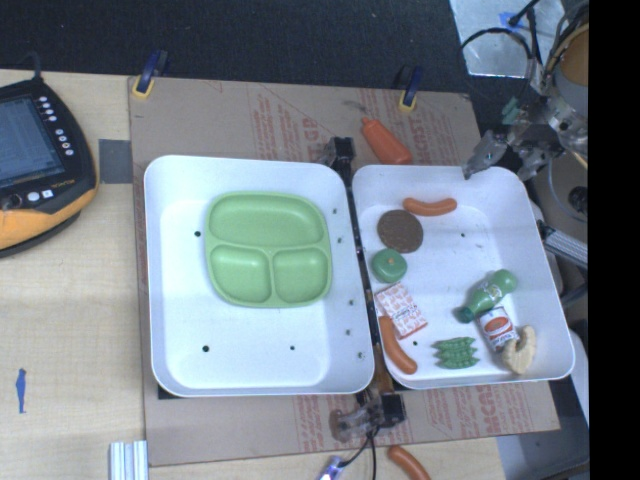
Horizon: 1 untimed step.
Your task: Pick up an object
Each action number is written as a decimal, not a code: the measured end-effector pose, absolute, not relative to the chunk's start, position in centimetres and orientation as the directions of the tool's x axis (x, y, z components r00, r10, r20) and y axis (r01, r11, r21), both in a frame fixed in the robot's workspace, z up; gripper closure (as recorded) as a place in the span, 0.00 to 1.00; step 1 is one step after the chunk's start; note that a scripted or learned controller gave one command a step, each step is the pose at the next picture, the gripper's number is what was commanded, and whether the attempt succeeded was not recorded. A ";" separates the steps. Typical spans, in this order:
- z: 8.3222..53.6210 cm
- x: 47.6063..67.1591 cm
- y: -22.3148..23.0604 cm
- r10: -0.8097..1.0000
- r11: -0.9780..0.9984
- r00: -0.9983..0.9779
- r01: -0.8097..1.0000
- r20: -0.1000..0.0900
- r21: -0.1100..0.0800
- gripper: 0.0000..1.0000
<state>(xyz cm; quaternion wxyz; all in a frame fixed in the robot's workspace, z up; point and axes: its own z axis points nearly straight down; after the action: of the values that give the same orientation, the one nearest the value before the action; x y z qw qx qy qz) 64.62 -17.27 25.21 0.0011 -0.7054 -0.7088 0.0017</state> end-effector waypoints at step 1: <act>16.3 65.5 -12.7 1.000 0.006 -0.006 1.000 0.000 -0.007 0.00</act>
<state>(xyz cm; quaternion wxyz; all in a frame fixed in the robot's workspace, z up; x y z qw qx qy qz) 65.55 -12.74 16.26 0.0022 -0.7048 -0.7094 0.0024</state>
